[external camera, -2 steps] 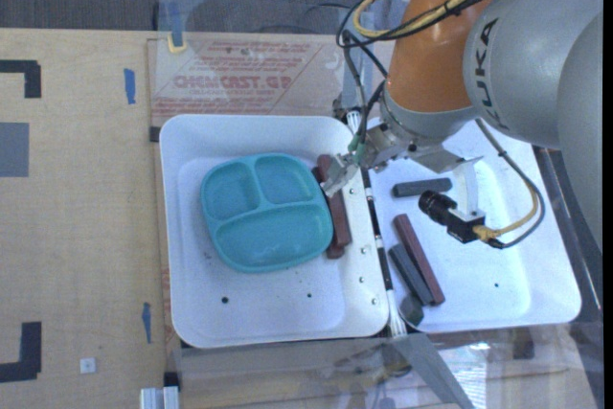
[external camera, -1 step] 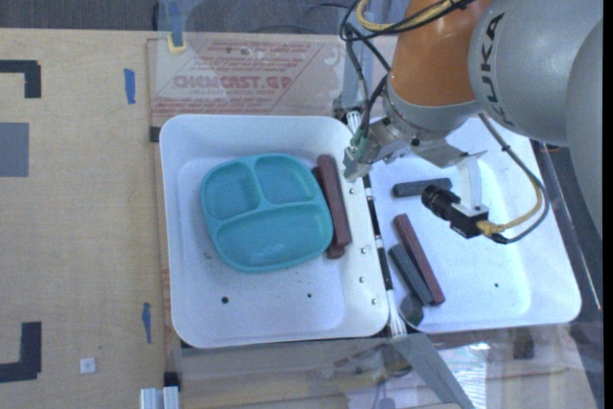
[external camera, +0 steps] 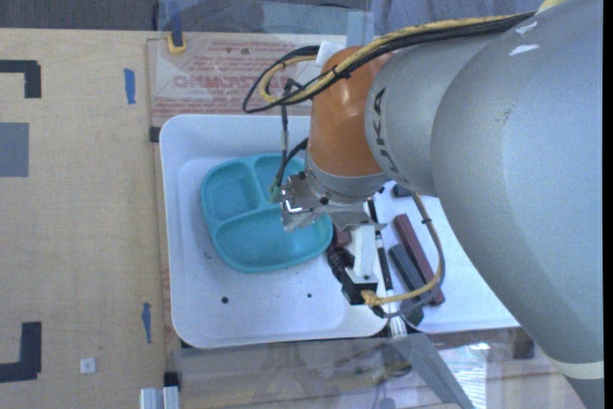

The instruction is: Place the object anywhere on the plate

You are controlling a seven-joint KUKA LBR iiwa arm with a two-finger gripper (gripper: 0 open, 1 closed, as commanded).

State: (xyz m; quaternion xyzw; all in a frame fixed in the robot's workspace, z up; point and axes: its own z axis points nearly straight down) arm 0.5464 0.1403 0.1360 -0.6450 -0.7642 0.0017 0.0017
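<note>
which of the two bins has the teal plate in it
The bin on the view's left holds the teal divided plate; the right bin holds a dark red block.

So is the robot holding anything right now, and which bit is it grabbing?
Can't tell. The gripper hangs over the right side of the blue-green plate, and the wrist above hides anything it might be holding.

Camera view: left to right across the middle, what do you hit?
bench → white bin → teal plate → claw, over the plate's right edge → grey arm
</note>
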